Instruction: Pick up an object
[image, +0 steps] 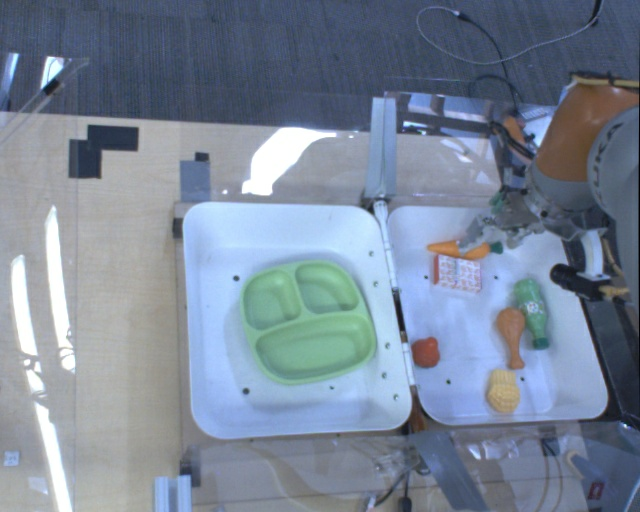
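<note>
carrot in right bin, wooden bench

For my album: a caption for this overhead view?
Gripper at a toy carrot in the right bin; green tray left.

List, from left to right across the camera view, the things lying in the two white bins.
Green divided plate → red tomato → red-patterned box → corn cob → chicken drumstick → green bottle.
</note>
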